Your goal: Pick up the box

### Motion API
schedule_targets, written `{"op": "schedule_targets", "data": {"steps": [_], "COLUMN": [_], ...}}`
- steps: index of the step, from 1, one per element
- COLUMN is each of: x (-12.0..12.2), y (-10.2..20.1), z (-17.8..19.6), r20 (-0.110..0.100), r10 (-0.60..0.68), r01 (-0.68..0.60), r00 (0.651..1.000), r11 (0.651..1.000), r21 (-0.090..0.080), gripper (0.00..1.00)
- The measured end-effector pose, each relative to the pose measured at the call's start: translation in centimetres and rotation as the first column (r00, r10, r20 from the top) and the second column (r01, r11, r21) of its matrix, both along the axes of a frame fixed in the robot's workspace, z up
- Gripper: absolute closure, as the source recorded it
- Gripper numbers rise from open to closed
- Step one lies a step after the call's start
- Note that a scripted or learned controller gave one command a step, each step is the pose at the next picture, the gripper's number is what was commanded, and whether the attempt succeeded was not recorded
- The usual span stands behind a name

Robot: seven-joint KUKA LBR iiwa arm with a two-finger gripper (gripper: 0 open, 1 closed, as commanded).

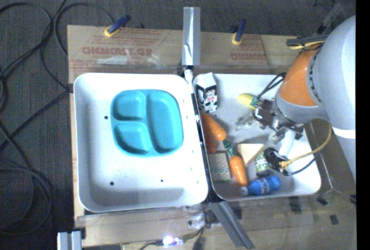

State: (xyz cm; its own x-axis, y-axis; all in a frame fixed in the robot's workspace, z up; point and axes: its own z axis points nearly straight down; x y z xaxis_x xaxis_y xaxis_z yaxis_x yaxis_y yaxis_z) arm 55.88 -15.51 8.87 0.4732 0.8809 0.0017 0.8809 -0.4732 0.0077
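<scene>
Your small white printed carton box stands in the right white bin's far-left corner, long axis along the left wall. The gripper sits mid-bin, well apart toward the right; its opening can't be told.

The arm was cut off by the right edge of the view and covered the right-hand part of the right bin beneath it. The gripper sat under the wrist among cables, and its state could not be determined. A small dark item beside the beige wedge was too small to identify.
</scene>
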Motion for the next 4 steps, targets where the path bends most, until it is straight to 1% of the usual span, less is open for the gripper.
{"op": "schedule_targets", "data": {"steps": [1, 2, 3, 4], "x": [1.8, 1.2, 1.2, 9.0], "y": [5.3, 0.5, 0.5, 4.8], "z": [0.0, 0.0, 0.0, -0.1], "r20": [0.001, 0.000, 0.000, -0.007], "r10": [-0.006, -0.158, -0.158, -0.283], "r01": [0.006, 0.158, 0.158, 0.283], "r00": [1.000, 0.987, 0.987, 0.959], "r11": [1.000, 0.987, 0.987, 0.959], "r21": [-0.001, 0.003, 0.002, -0.003], "gripper": [0.00, 0.00, 0.00, 0.00]}}
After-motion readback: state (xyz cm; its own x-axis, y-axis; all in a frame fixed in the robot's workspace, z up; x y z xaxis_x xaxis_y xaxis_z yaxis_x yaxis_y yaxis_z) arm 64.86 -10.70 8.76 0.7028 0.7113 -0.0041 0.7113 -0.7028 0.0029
